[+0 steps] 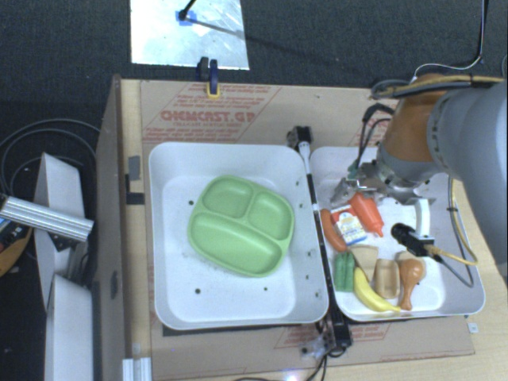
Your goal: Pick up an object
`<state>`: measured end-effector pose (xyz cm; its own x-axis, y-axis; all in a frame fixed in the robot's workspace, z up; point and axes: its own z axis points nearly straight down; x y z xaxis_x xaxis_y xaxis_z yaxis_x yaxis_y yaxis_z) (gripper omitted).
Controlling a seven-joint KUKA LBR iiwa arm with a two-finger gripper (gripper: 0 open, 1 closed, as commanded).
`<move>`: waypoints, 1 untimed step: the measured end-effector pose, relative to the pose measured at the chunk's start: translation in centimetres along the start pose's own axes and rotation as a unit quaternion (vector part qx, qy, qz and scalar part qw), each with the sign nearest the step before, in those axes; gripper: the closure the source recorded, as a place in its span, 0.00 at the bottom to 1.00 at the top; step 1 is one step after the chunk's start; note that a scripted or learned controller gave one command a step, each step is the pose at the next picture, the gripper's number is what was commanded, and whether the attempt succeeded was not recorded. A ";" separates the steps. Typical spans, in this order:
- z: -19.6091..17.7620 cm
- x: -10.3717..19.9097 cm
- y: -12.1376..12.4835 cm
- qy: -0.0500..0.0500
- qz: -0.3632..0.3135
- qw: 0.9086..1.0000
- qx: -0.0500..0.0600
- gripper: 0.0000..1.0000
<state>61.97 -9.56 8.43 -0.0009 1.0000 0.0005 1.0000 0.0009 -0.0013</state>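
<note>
The right bin (470,290) holds several toy foods. An orange carrot (368,215) lies near its middle, with a white packet (350,228) and a red-orange sausage (332,230) to its left. Toward the front lie a green vegetable (344,271), a yellow banana (370,293), a slice of bread (386,277) and a brown drumstick (409,277). My gripper (355,187) hangs low over the bin's back left part, just above the carrot's upper end. Whether it touches the carrot is hidden.
The left bin (170,213) holds a green divided plate (242,225). A ridge between the two bins runs close to the left of the gripper. My grey arm with its orange band (409,129) covers the right bin's back right part.
</note>
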 end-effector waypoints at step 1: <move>-0.2 -0.4 4.5 -0.001 -0.002 1.000 -0.004 0.00</move>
<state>66.46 -10.00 8.62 -0.0056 1.0000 -0.0009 1.0000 0.0056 0.0064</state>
